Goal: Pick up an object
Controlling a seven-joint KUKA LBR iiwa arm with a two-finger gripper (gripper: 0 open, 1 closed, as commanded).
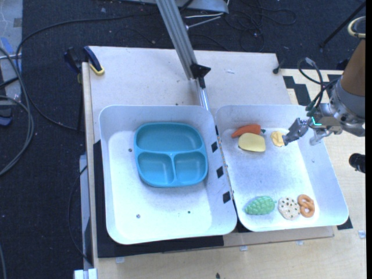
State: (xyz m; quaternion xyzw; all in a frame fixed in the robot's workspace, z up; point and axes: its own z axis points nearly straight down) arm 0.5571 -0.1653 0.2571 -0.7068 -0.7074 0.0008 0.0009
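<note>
On the surface (pixel 145 74) before me sit two white bins: my left bin (pixel 116 214) holds a blue divided tray (pixel 171 154). A metal pole (pixel 177 31) slants overhead; black cables (pixel 40 115) trail the floor.

The left bin (pixel 116 214) holds a divided tray (pixel 171 154) in its far half. In the right bin (pixel 325 173), three small items (pixel 252 142) lie far, and three more (pixel 280 206) lie along the near edge.
</note>
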